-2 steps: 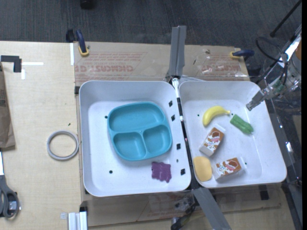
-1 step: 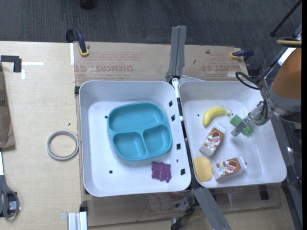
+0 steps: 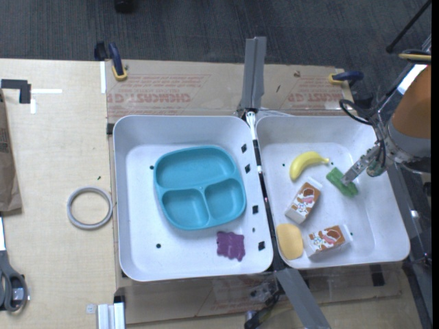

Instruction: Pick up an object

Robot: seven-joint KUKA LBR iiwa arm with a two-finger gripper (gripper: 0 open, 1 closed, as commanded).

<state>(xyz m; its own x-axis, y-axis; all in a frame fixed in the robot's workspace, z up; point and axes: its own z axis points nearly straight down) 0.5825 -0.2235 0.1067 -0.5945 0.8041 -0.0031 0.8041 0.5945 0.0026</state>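
Note:
My gripper reaches into the right bin from the right, slanting down to the left. Its tip rests at the right end of a small green block lying near the bin's upper right. A yellow banana lies to the left of the block. Below the banana stands a small brown and white carton. A second carton lies near the front wall, beside a pale yellow rounded item.
The left bin holds a blue divided plate and a purple grape bunch. A tape ring and scissors lie on the bench at left. A grey divider post stands behind the bins.

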